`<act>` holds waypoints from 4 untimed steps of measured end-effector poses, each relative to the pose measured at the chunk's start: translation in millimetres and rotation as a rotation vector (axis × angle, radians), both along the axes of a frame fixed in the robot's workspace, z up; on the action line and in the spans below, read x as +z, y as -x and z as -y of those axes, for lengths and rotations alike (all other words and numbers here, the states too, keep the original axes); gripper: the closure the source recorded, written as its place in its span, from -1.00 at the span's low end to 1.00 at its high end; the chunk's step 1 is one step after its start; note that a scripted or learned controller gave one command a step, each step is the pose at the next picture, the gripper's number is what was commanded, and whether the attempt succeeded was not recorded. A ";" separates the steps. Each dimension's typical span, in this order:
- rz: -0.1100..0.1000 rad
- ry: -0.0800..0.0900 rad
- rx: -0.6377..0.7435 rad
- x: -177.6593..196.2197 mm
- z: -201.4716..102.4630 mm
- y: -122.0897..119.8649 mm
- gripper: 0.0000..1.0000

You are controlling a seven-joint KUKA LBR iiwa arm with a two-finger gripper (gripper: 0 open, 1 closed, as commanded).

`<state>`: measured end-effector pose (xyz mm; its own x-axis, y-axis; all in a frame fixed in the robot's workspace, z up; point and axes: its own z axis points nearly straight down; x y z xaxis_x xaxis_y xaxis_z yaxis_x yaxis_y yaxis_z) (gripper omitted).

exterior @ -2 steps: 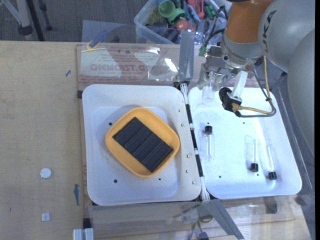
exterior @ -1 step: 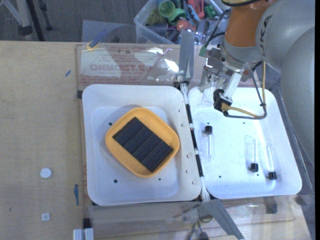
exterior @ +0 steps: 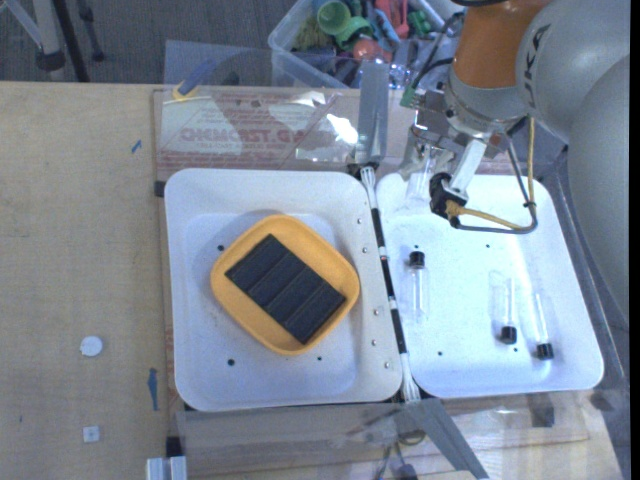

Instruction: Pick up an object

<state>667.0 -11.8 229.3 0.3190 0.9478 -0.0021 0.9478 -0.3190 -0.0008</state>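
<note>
1. Nearest to me, at the front of the right bin point(exterior: 470, 363), lie two clear tubes with black caps, the outer tube point(exterior: 540, 326) and the inner tube point(exterior: 502, 313). They are side by side, close but apart, with both caps toward the front rim.
2. A third tube point(exterior: 415, 280) lies alone near the wall between the bins, with its black cap toward the back. All three lie flat, I think because a round tube cannot stand on such a floor.
3. The left bin point(exterior: 190, 368) holds one thing, a yellow square dish point(exterior: 285, 285) with dark slats on top. It sits turned like a diamond in the middle of the bin floor and touches no wall.
4. The tool point(exterior: 420, 163) hangs over the back corner of the right bin, close to the dividing wall and well apart from every tube. From here I cannot tell if it is apart or together, and I see nothing carried in it.
5. The arm point(exterior: 590, 58) comes in from the right and bends down over that bin, so I judge that a tube is the likely target, and the third tube is the closest one.
6. My judgement is that the picking has not begun. The tubes may roll or slip because they are thin and smooth.
</note>
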 end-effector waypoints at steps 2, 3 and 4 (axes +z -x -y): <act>-0.001 -0.002 -0.270 -67.1 93.1 82.4 1.00; 0.002 0.000 -0.440 11.3 107.2 80.4 1.00; 0.000 0.000 -0.850 9.2 101.7 16.8 1.00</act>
